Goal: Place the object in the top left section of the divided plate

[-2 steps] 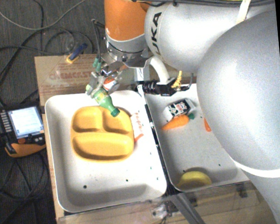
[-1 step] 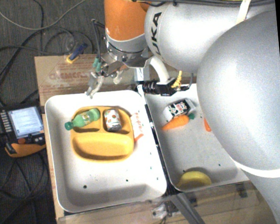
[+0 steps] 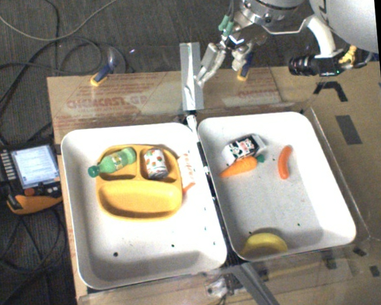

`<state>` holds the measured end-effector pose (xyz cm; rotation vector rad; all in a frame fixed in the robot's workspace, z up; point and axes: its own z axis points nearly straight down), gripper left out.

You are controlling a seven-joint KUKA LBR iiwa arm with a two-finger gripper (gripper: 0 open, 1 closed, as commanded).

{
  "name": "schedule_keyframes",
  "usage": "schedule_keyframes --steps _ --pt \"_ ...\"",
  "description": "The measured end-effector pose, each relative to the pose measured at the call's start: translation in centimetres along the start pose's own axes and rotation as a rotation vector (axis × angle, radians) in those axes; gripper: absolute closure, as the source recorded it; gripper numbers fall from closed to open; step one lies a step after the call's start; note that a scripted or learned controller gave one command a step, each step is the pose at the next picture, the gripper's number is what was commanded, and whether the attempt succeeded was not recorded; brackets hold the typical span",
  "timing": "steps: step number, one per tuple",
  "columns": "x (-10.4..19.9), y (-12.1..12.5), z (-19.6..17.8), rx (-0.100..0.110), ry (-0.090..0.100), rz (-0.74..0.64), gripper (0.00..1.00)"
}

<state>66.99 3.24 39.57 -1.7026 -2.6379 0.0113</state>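
A yellow divided plate (image 3: 141,199) lies in the left bin (image 3: 120,256). A green bottle (image 3: 113,162) lies on its side in the plate's top left section, its cap poking out over the plate's left rim. In the top right section stands a small spotted can (image 3: 155,163). My gripper (image 3: 224,63) hangs high above the bench beyond the far rim of the bins, over the gap between them. It is open and its fingers hold nothing.
The right bin (image 3: 318,223) holds a small printed carton (image 3: 242,148), a carrot (image 3: 239,168), an orange sausage (image 3: 284,161) and a yellow fruit (image 3: 265,244) at its near rim. A metal bar (image 3: 191,74) stands behind the bins. Cables and a small screen device (image 3: 29,166) lie at left.
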Motion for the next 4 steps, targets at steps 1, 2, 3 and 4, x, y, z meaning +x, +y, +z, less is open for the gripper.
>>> schedule_keyframes --steps 1,2,3,4 --pt "-0.1 0.1 -0.4 0.010 -0.002 0.001 1.00" --pt "3.4 -3.2 13.6 0.002 0.005 -0.090 1.00" --pt "-2.9 -3.2 0.5 0.001 0.002 -0.027 1.00" --pt "-4.4 -7.5 17.5 -0.005 0.002 0.021 1.00"
